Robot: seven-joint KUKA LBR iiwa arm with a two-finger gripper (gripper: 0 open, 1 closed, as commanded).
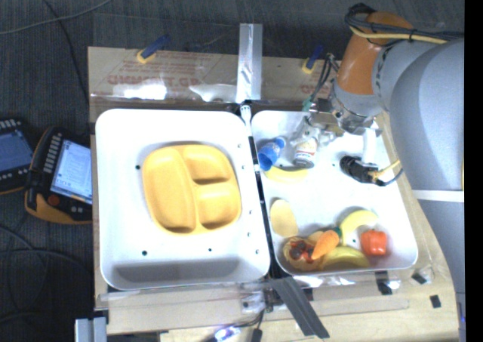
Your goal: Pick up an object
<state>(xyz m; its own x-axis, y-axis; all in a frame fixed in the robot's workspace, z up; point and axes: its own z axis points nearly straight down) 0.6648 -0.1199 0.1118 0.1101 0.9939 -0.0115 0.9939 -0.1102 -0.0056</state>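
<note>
I see the big grey arm (423,106) coming in from 3 o'clock. The left white bin (113,204) holds a yellow plastic tray with three parts (192,187). In the right white bin (392,212), toy food is piled at 6 o'clock: a red tomato (374,241) beside an orange carrot (324,243). The gripper (321,125) hangs at 12 o'clock, over a small bottle (305,151) and blue cup (269,153). I cannot tell how it is set.

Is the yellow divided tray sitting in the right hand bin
No, the yellow divided tray lies in the left bin; the right bin holds the small items.
</note>
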